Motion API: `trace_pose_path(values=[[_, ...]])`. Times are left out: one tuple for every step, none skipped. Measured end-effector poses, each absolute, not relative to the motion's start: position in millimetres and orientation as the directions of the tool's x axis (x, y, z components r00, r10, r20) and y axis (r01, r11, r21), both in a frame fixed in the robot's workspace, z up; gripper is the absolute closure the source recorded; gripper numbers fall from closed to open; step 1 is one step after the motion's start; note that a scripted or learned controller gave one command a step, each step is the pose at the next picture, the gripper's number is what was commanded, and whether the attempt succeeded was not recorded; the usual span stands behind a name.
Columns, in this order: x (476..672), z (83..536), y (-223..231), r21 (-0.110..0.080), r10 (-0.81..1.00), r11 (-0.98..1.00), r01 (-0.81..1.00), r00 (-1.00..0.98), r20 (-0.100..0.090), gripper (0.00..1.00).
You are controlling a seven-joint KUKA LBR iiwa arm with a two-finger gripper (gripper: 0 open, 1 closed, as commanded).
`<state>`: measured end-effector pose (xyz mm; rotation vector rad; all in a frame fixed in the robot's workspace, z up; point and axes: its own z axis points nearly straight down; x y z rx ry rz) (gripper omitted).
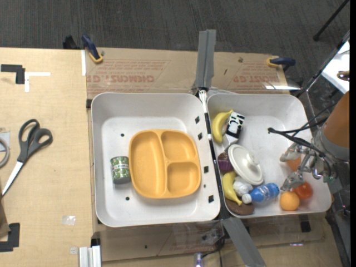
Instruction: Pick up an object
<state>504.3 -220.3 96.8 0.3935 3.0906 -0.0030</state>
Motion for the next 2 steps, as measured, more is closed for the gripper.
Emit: trace_pose_path(values=[[502.8,101.9,-219.2,0.001,0.246,0.969,0.246,-0.969,-0.015,1.00],[505.4,104.2,-219.5,0.001,0.246,0.969,0.246,-0.969,-0.024,0.00]])
